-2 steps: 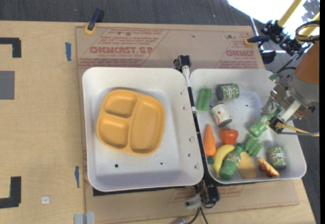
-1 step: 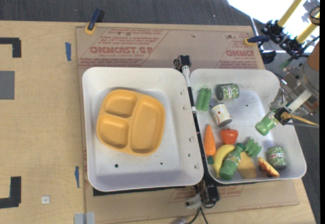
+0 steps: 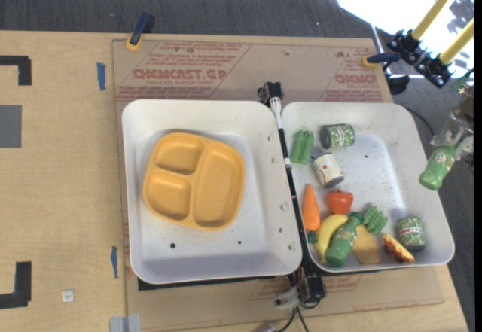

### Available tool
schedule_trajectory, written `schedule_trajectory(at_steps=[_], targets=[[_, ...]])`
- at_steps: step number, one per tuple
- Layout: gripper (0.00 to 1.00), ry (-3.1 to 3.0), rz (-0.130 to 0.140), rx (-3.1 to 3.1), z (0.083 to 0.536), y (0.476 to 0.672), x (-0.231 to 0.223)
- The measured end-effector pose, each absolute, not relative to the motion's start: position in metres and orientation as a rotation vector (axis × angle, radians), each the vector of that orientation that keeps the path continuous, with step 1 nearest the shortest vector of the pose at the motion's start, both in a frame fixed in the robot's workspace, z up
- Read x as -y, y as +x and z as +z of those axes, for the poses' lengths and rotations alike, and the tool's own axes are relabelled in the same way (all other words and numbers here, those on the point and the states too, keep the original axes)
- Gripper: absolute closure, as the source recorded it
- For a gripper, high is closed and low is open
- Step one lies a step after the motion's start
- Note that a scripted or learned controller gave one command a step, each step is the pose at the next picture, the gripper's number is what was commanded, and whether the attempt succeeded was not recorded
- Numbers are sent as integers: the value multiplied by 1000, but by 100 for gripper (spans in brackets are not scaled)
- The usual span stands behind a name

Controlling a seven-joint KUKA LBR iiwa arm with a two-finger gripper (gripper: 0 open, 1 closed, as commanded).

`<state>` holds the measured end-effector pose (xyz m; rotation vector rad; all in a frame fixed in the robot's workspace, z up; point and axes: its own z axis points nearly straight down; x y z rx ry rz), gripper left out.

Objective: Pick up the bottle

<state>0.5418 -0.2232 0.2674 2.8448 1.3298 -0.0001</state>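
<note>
**Near rim first: toy food piled in the right bin [image 3: 422, 135], and a bottle up at the gripper.**
Closest to us, a lying bottle [image 3: 343, 239] sits wedged between the banana [image 3: 327, 234] and a yellow block [image 3: 367, 248], neck pointing far and slightly right. It is packed in tight, so it looks like an awkward pick. Over at the right, the green bottle [image 3: 436, 169] crosses the bin's right rim, right under the gripper [image 3: 454, 135]. Its long axis runs almost upright, top end leaning far-right into the gripper and base toward the near left. That pose reads to me as hanging rather than resting, which suggests 1 lift is underway. The gripper is too blurred to show whether it is clenched or released, so I cannot tell. The left bin [image 3: 135, 172] holds 1 orange tray [image 3: 194, 178], well apart from the action.
</note>
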Motion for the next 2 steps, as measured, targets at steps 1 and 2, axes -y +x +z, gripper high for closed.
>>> schedule_trajectory(at_steps=[1, 2], targets=[[100, 2713, -3, -1591, 112, 542, 215], [100, 2746, 2, -1528, 180, 577, 125]])
